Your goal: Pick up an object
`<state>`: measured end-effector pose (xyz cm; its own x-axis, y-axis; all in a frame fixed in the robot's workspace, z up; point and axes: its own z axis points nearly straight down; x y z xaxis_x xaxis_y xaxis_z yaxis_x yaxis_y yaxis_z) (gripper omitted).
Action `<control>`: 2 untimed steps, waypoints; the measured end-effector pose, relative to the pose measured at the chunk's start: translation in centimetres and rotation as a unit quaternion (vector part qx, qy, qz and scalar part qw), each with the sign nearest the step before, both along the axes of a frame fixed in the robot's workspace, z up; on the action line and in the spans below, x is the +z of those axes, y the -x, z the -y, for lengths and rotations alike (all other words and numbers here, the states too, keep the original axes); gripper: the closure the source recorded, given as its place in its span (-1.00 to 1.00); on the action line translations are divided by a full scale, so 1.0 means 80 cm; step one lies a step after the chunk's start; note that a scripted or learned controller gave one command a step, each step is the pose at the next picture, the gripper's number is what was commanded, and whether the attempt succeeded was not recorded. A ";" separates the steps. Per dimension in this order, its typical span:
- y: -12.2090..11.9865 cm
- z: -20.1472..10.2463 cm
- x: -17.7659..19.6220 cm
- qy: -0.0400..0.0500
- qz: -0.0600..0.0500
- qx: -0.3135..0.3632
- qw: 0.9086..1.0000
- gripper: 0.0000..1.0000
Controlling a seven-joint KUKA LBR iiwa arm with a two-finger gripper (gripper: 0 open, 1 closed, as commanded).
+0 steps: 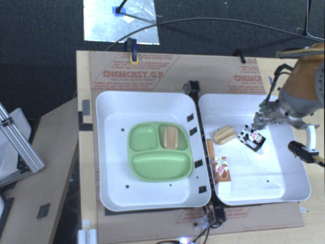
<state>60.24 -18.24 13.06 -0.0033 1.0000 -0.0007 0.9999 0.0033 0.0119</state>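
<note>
Card [252, 138], a small black-and-white printed piece, lay tilted in the upper middle of the right bin [294, 187], and it looked the likeliest target, since the gripper [260, 120] hung just above and to its upper right, right of frame centre. The fingers were too small and dark against the arm to read, so whether they were spread or pressed together could not be told, and nothing showed between them. The main risk, as a judgement, was that the card lay flat on the bin floor: fingers coming straight down could skate over its face or push it away rather than get under an edge. A descent a little off line could also strike the bin floor. Just left of the card sat a tan roll [224, 134], near enough that a sliding card might bump it, or a wide approach might catch the roll instead. Lower left of that, a thin orange stick [210, 148] lay along the bin's left wall, with a printed packet [221, 171] below it; both were well apart from the gripper and unlikely to interfere. In the left bin [111, 187], centre of frame, a green tray [152, 164] held a second roll [170, 136] in its upper right compartment, out of the way.
</note>
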 end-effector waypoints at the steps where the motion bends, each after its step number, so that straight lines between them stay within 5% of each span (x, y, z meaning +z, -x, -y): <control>1: 0.002 0.010 0.076 0.001 -0.003 -0.001 1.000 1.00; 2: 0.001 0.010 0.107 0.000 -0.004 0.000 1.000 1.00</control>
